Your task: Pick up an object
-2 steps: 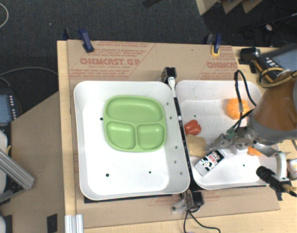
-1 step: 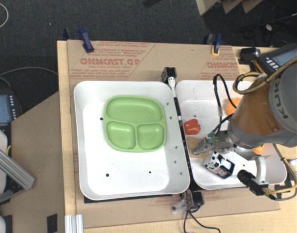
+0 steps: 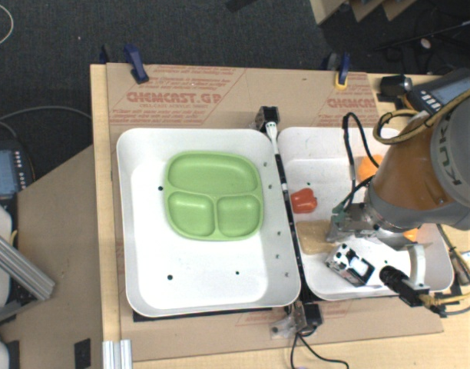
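Currently: end effector (image 3: 341, 223) hovering low in right bin (image 3: 316, 148), finger state unreadable; red object (image 3: 303, 201) lying at its 10 o'clock, awaiting approach

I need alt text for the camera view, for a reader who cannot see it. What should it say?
A grey robot arm reaches from the right into the right white bin, its gripper low near a small red object. The left white bin holds a green divided plate. Both bins rest on a cardboard-covered bench.
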`<state>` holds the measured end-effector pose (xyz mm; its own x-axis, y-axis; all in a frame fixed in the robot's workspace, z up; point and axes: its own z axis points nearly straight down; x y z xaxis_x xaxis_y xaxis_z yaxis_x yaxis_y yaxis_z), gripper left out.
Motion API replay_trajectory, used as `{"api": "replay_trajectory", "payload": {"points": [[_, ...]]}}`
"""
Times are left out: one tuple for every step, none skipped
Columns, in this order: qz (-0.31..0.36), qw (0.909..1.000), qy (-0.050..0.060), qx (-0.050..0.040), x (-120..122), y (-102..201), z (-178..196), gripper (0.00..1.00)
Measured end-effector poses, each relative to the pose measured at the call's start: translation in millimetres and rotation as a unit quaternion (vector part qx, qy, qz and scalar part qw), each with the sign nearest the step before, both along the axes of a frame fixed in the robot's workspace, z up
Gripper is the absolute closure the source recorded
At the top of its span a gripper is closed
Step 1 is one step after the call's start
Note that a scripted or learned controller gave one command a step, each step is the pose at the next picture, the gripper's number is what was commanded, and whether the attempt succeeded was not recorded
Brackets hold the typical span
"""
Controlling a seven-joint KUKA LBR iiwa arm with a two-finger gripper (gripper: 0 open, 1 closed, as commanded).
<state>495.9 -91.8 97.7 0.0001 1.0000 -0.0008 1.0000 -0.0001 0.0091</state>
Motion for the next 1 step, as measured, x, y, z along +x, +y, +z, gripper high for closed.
{"api": "replay_trajectory", "payload": {"points": [[0.005,1.0000,-0.005,0.0023,-0.7,81.9,175.6,1.00]]}}
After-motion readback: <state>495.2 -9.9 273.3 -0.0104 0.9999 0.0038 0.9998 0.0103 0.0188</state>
